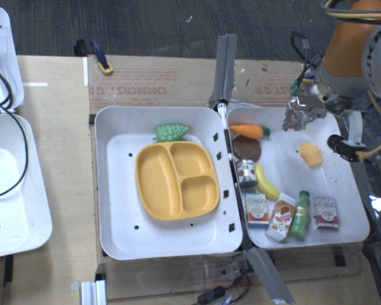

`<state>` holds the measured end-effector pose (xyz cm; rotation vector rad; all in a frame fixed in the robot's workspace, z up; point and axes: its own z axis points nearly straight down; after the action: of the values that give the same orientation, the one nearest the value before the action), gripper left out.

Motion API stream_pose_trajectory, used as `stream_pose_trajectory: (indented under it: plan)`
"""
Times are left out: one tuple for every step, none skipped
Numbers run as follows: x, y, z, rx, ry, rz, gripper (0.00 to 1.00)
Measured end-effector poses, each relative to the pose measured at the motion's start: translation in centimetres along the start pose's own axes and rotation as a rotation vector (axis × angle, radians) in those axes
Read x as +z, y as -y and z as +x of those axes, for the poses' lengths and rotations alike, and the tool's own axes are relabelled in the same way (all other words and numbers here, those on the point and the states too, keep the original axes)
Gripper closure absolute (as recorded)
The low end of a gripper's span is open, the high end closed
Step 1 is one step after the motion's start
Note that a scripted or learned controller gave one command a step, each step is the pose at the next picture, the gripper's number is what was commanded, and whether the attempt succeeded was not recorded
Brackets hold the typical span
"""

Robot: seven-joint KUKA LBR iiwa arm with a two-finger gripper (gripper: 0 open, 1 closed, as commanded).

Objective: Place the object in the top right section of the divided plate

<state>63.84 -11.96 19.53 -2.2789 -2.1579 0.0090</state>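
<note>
Your gripper [294, 115] hangs over the right bin's [343, 234] back edge; yellow divided plate [176, 179] sits in left bin [114, 227].

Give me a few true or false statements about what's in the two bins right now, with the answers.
1. The yellow divided plate lies in the left bin. True.
2. A bunch of green grapes sits inside one of the plate's sections. False: it lies on the bin floor just beyond the plate's far rim.
3. The carrot lies in the right bin, near its far left corner. True.
4. The banana lies on the plate. False: it is in the right bin.
5. The tool is above the left bin. False: it is over the right bin's far edge.
</note>
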Motion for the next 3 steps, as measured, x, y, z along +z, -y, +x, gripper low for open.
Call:
stream_pose_trajectory:
  plan:
    - [0.8, 4.0, 7.4, 0.124, -0.001, 0.003, 1.00]
    - [0.8, 10.2, 15.0, 0.071, 0.001, 0.002, 1.00]
    - [0.9, 16.4, 19.5, 0.069, 0.001, 0.003, 1.00]
